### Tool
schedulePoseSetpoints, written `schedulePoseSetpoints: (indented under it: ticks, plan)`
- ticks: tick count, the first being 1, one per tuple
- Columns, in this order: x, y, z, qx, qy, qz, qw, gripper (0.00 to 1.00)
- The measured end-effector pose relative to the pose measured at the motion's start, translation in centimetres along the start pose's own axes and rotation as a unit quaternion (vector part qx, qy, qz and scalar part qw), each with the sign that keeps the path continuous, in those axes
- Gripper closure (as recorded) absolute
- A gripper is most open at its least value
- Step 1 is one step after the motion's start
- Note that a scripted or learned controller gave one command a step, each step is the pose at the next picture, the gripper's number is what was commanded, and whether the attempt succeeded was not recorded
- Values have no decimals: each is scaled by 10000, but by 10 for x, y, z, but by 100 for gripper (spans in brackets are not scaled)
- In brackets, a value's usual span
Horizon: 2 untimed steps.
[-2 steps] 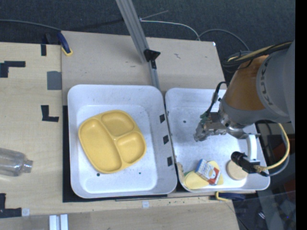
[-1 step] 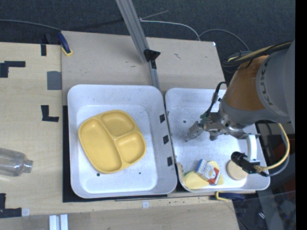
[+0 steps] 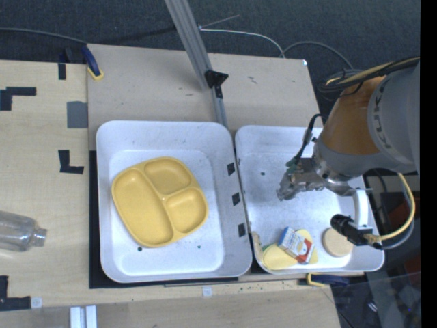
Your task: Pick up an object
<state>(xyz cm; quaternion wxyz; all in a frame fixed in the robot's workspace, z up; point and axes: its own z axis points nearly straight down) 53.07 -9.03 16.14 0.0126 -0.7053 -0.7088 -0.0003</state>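
over the right bin's [image 3: 273, 142] bare middle the tool [image 3: 290, 186] hangs, grip state unclear. near the front rim lie a yellow object [image 3: 276, 257], small carton [image 3: 298, 243] and tan disc [image 3: 335, 242]. left bin [image 3: 109, 183] holds a yellow divided plate [image 3: 158, 200].

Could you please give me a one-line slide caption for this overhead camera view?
KUKA arm's gripper hovers over the right bin; yellow divided plate lies in the left bin.

No text can be read anywhere; the small white packet with red and blue print [image 3: 295, 243] in the right bin carries markings too blurred to read.
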Motion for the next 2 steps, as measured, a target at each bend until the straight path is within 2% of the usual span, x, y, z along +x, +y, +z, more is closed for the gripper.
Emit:
schedulePoseSetpoints:
  ticks: [1, 2]
  plan:
    - [39, 46, -28, -104, -87, -8, 9999, 100]
    - [35, 43, -27, -77, -101, 21, 9999, 0]
